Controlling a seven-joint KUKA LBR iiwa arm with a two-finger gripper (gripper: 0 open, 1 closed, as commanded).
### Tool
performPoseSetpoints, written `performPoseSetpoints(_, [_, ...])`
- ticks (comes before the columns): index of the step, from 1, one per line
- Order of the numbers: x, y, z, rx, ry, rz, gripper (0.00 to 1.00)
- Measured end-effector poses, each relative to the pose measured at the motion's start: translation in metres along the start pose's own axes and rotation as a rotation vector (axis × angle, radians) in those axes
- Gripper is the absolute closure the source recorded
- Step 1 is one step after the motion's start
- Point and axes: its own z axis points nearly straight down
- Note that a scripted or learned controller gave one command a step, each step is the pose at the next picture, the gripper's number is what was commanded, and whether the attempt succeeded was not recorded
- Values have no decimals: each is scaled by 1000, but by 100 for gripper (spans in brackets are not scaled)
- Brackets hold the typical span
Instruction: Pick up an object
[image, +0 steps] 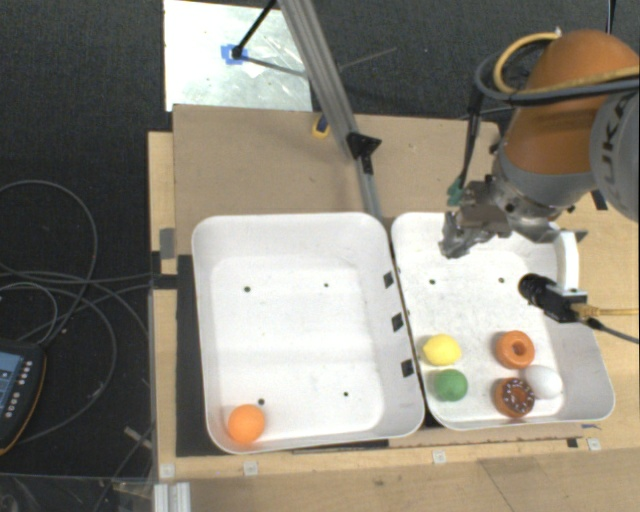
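Gripper (455, 243): hangs over the far end of your right bin (480, 290); whether it is parted or closed, you cannot tell.
Targets: yellow ball (441, 350), green ball (450, 385), orange ring (514, 349), brown sprinkled doughnut (514, 397) and white egg shape (544, 381) cluster at the near end, likely having slid together.
Left bin (290, 260): one smooth orange ball (245, 423) in its near corner.
Surfaces: glossy white plastic bins on a matte brown counter (260, 160).

Arm (570, 110) in from right, wrist bent down, hand (455, 240) pointing downward, nothing visibly held.
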Motion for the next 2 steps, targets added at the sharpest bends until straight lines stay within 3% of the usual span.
performPoseSetpoints(1, [47,-17,28,2,0,0,100])
performPoseSetpoints(2, [90,-34,33,1,0,0,100])
